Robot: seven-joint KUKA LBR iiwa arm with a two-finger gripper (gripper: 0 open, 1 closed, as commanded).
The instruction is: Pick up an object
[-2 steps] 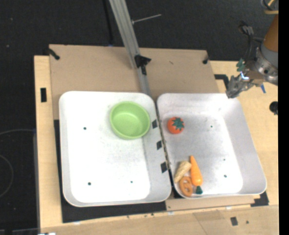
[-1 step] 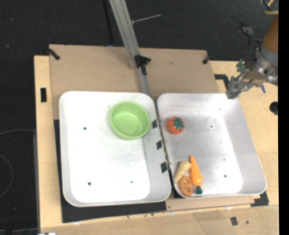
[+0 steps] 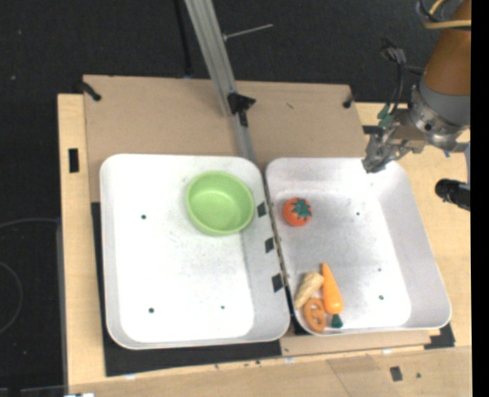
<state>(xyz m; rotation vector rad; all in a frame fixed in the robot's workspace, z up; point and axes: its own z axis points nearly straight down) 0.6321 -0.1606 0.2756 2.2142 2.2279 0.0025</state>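
A grey KUKA arm with an orange band [image 3: 448, 63] reaches in from the right, its end effector [image 3: 375, 160] poised over the far right corner of the right bin [image 3: 393, 230]. Whether its fingers are apart or together cannot be told from this slant, and nothing is seen between them.

Two shallow white bins sit side by side on a tan table [image 3: 74, 222]. In the left bin [image 3: 145, 263], a green bowl [image 3: 219, 203] stands upright toward the far right part, close to the edge shared with its neighbour.

In the right bin, a small tomato [image 3: 296, 212], red-orange with a green top, lies near the left wall, well apart from the end effector. At the near left corner a cluster of toy foods lies bunched together: an orange carrot [image 3: 331, 289] with a green tip pointing toward the near edge, a pale beige piece [image 3: 308, 287] just beside it on the left, and a round orange slice [image 3: 314, 313] touching both at the near side.

A grey metal pole [image 3: 215, 56] rises at a slant from the far edge of the bins, between them.
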